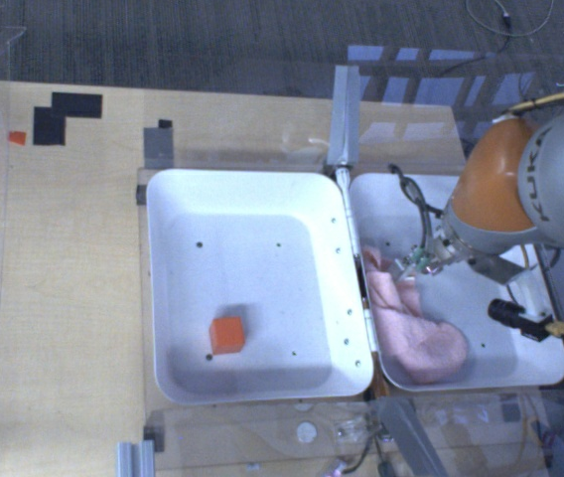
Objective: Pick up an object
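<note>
An orange cube (pixel 227 335) lies in the left bin (pixel 193 207), near its front left corner. A pink cloth (pixel 411 331) lies crumpled along the left side and front of the right bin (pixel 530 361). The arm's grey body and orange band (pixel 495 182) hang over the right bin. My gripper (pixel 416 263) is down in that bin, at the upper end of the pink cloth, and its tips are too small and hidden to read.
A metal divider post (pixel 346 117) stands behind the seam between the two bins. Black cables (pixel 411 197) loop off the wrist, and a black fitting (pixel 513 316) sits over the right bin. Black and orange markers (pixel 54 119) lie at the bench's far left.
</note>
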Controlling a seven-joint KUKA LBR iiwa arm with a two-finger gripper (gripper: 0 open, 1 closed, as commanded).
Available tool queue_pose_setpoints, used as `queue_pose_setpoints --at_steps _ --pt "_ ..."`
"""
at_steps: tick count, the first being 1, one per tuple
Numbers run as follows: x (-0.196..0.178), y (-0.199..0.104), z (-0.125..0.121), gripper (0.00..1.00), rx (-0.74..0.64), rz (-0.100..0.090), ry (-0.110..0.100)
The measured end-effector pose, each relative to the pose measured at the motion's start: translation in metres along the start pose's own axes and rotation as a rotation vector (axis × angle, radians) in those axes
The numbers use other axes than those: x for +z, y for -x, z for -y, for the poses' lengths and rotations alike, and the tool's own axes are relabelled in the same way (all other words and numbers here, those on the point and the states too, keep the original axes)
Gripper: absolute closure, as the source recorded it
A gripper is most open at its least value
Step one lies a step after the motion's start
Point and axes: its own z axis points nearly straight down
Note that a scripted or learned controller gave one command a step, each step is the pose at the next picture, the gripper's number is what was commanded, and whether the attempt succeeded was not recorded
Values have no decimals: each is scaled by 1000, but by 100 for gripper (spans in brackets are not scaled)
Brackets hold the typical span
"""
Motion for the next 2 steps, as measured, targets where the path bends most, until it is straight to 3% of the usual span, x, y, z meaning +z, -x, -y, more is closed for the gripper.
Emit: queue_pose_setpoints --at_steps 1,2 --pt "-96 -36 11 0 -371 -5 -4" --pt "-48 40 -2 0 -119 -6 -9"
